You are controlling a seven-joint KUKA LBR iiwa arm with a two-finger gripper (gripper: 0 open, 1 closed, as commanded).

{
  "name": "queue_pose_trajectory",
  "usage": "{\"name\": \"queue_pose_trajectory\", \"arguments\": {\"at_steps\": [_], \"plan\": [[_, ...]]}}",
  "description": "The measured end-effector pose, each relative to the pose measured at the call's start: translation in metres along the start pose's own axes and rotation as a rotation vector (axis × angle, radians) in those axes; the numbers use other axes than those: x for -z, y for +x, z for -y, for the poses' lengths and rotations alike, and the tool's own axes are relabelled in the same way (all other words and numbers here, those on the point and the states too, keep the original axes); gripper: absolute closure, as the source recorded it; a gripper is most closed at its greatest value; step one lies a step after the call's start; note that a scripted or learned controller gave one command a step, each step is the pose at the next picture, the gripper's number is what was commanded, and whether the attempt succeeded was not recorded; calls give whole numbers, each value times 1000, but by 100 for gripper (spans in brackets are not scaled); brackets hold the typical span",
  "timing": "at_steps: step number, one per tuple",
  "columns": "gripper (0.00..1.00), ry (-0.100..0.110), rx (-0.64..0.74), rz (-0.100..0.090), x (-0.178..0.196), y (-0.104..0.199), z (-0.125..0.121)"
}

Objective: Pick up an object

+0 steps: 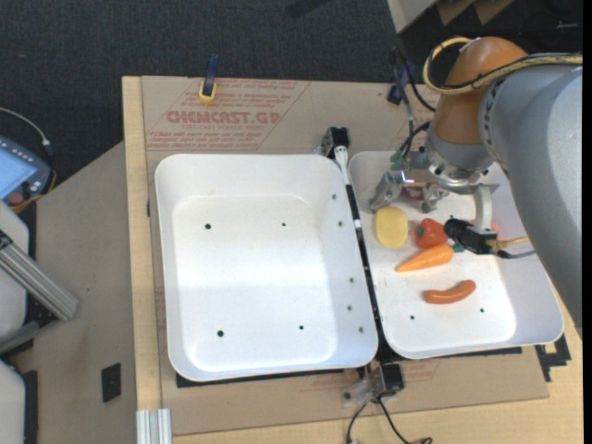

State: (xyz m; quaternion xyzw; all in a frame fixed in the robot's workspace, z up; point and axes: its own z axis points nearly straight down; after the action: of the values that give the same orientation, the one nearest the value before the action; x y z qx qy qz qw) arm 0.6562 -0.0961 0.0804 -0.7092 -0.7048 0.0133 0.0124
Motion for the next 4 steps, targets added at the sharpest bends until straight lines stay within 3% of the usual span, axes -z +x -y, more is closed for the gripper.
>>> {"name": "queue_pose_trajectory", "arguments": {"at_steps": [1,2,3,4], "plan": [[0,-29,-6,3,1,-102,90],[100,-38,5,0,12,-93,85],[100,-55,14,2,109,-62,-13],[100,-50,14,-1,203,5,19]]}}
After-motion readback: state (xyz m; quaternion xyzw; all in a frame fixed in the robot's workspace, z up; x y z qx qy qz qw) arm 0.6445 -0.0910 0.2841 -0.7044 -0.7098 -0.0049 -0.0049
